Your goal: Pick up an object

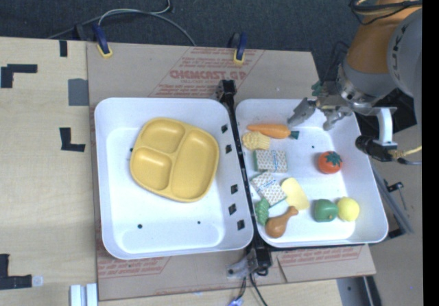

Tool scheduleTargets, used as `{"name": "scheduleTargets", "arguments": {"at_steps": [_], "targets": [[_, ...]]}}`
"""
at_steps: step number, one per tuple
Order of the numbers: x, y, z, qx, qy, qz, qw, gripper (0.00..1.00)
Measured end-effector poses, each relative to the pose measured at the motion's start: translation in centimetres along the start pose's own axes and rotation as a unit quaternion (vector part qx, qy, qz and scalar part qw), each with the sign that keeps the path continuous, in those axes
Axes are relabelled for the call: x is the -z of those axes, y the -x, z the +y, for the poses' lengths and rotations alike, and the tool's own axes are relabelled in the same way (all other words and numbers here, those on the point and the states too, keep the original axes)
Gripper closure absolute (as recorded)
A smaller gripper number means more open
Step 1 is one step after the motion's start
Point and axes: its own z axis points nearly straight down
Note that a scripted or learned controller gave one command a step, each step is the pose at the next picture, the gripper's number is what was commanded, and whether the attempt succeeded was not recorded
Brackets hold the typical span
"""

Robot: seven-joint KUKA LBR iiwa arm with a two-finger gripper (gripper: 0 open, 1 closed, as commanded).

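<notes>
fingers (302, 114) spread wide above carrot (269, 131), holding nothing.

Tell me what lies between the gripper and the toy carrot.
Nothing visible does. The gripper hangs open over the right bin's upper part, and the carrot lies just to its left in the view, with bare white floor between them.

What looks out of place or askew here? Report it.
Nothing is spilled or broken. The yellow plate sits askew in the left bin. The toy food crowds the right bin's left side, with the drumstick by the divider.
</notes>
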Motion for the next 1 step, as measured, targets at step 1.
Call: {"name": "scheduleTargets", "arguments": {"at_steps": [1], "targets": [[-3.42,-3.36,4.08,0.000,0.001,-0.001,1.0000,0.00]]}}
